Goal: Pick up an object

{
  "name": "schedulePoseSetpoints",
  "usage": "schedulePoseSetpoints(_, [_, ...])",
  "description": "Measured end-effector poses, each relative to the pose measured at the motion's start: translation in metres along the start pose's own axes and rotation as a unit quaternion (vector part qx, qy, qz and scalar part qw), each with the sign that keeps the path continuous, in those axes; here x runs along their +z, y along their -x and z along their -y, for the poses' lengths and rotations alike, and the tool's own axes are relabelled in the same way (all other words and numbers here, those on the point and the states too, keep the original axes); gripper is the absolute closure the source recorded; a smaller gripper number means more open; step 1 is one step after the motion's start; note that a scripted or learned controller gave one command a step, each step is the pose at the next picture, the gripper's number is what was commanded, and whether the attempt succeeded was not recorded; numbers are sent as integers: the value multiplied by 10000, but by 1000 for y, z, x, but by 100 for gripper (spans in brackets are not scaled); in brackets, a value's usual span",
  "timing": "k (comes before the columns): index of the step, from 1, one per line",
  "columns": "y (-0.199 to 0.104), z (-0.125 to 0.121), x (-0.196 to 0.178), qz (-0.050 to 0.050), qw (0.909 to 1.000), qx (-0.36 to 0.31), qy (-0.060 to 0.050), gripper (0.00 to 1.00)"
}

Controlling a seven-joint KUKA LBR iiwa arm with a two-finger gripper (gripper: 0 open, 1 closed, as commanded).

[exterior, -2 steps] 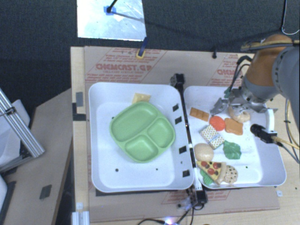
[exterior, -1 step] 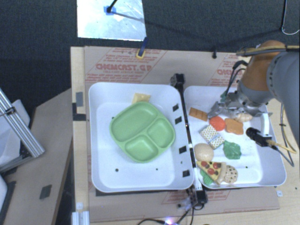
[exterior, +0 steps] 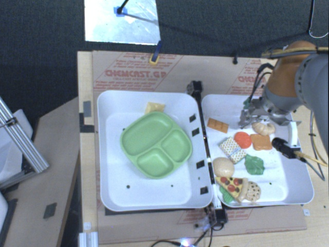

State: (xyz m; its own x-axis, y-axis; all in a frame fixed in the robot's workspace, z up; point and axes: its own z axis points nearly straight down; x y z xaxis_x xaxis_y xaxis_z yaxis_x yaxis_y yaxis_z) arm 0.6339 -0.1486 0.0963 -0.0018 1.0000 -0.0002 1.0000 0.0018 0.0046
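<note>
Looking down on the bench, we take the green divided plate (exterior: pixel 157 144) as our landmark; it lies in the left bin (exterior: pixel 110 189), with 1 small yellow piece (exterior: pixel 154 107) touching its far rim. To the plate's right sits the right bin (exterior: pixel 298 187), where we count 9 toy foods crowded close: 1 orange bar (exterior: pixel 217 125), 1 red tomato (exterior: pixel 242 139), 1 checkered block (exterior: pixel 232 148), 1 tan bread roll (exterior: pixel 263 128), 1 brown toast piece (exterior: pixel 261 142), 1 green leafy piece (exterior: pixel 254 164), 1 beige bun (exterior: pixel 223 166), 1 pizza slice (exterior: pixel 231 185) and 1 cookie (exterior: pixel 251 191). The gripper (exterior: pixel 250 118) hangs over that bin's far side, just beside the roll; we cannot tell how it is set, nor whether it grasps anything.
</note>
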Motion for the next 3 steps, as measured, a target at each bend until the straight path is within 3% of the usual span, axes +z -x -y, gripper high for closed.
schedulePoseSetpoints(2, [-15, -2, -117, 4, 10000, -21, 16, 100])
schedulePoseSetpoints(3, [-15, -3, -129, 1, 10000, -19, -1, 100])
